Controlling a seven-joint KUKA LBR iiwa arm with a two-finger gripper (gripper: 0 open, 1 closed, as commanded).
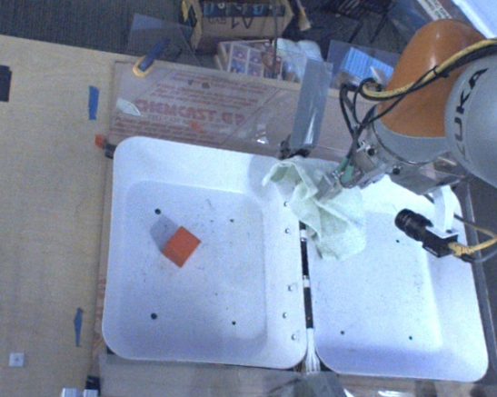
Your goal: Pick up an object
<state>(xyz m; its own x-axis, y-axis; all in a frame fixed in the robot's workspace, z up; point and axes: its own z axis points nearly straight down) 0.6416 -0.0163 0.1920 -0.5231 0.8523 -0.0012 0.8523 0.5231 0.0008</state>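
The arm point(483, 98), smooth grey metal with a rounded orange band, is cut off by the top and right edges, and its bulk hides the far right corner of the right bin point(396, 324). The pale wood tabletop point(23, 235) runs out of view at the left and bottom. The two bins are shallow, glossy white plastic with rounded corners, touching along their inner rims. The left bin point(203, 324) has a scuffed, speckled floor.

A cloth point(324, 215), soft, crumpled and pale greenish-white, lies draped over the rims where the bins meet, at the far end, with most of it on the right bin's side. Its folds are hard to read against the white plastic.

The tool point(351, 173) sits at the cloth's upper edge, touching or just above it; its tips are small, blurred and lost against the fabric, so whether they are spread or pressed together cannot be told, nor whether they pinch the cloth.

An orange block point(181, 247), matte and boxy, rests on the left bin's floor, well apart from the cloth, with a small grey patch just beside it.
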